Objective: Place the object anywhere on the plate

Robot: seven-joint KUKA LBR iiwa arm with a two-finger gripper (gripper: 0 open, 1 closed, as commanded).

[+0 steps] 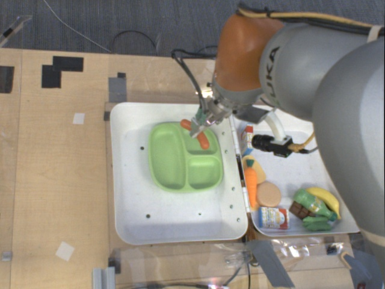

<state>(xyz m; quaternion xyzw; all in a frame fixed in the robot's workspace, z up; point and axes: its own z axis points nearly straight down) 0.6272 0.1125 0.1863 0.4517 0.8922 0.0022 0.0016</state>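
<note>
Gripping hot dog (197, 133) — gripper (199, 125) clenched on it | above green plate (183, 159) (left bin (129, 179))

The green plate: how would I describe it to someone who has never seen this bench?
Look at the left white bin of the two. The green plate lies in its middle, a rounded tray split into one long compartment and two smaller ones. It is the bin's one big green thing; the pincer hovers over its upper right corner.

Tool (199, 127) over far edge of green plate (180, 161) in left bin (129, 179), orange-red sausage-like object (203, 140) at its fingertips; grip unconfirmed.
</note>
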